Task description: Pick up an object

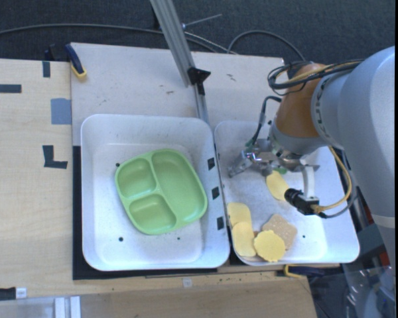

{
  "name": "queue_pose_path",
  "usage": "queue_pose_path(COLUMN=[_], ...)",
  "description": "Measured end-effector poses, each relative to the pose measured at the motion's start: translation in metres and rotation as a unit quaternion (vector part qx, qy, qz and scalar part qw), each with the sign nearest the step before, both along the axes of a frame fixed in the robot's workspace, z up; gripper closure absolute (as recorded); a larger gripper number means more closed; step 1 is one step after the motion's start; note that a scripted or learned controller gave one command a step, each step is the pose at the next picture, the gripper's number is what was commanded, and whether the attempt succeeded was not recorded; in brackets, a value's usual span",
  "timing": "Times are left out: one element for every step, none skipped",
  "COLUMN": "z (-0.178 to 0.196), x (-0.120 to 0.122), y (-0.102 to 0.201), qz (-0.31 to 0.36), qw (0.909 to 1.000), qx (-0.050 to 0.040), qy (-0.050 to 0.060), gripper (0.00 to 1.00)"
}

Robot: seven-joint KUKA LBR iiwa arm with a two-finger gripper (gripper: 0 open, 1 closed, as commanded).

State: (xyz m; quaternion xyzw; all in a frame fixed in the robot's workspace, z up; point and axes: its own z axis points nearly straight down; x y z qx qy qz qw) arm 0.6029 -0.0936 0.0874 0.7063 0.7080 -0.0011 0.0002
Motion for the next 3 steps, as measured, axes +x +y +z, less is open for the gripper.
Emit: queue_pose_path(z=[0.011, 0.055, 0.113], x=[0.0, 0.003, -0.002], y=[0.0, -0.004, -0.01], qz=[0.0, -0.001, -0.001], qw=[1.0, 1.0, 1.0], qx=[0.0005, 0.0006, 0.0003], qy=[0.0, -0.002, -0.003], gripper=[1.0, 1.0, 1.0])
